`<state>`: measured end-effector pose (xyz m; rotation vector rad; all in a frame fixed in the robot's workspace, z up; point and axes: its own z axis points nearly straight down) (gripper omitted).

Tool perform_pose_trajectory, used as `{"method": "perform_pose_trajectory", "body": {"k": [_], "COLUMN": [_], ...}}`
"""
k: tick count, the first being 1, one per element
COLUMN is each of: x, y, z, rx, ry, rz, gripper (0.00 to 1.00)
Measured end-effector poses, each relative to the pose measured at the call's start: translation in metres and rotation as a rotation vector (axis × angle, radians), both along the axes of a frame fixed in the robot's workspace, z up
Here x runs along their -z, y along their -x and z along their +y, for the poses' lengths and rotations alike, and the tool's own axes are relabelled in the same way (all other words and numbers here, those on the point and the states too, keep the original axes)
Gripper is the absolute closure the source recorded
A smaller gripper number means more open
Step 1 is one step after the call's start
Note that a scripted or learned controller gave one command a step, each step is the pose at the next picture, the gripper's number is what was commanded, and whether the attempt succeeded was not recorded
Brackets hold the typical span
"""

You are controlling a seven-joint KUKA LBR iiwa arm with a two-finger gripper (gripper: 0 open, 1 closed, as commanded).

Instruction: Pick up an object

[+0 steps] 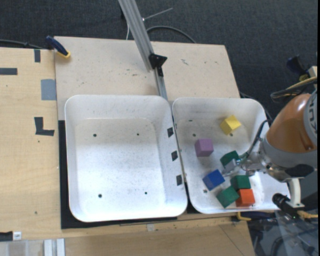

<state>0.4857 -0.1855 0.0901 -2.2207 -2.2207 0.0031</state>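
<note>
The right bin (245,106) holds several small blocks: a yellow cube (230,124), a purple cube (204,147), a dark green block (229,157), a blue cube (213,179), two more green blocks (228,196) (241,182) and an orange cube (246,197). My gripper (236,167) reaches in from the right, low inside this bin. It sits just below the dark green block and right of the blue cube, close to both. No block is visibly lifted.
The left bin (74,111) stands beside the right one, sharing a middle wall. A metal rail (141,31) slants across the bench at the back. The arm's orange band (290,129) hangs over the right bin's right rim.
</note>
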Motion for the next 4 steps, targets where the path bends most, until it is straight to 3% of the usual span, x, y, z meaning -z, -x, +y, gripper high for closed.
{"method": "perform_pose_trajectory", "body": {"k": [1, 3, 4], "x": [-0.011, -0.109, -0.132], "y": [0.0, -0.015, -0.015], "z": [0.001, -0.002, -0.002], "rx": [-0.001, -0.002, -0.001], "ry": [-0.002, 0.001, 0.0], "rz": [0.001, -0.007, -0.004], "gripper": [1.0, 1.0, 1.0]}}
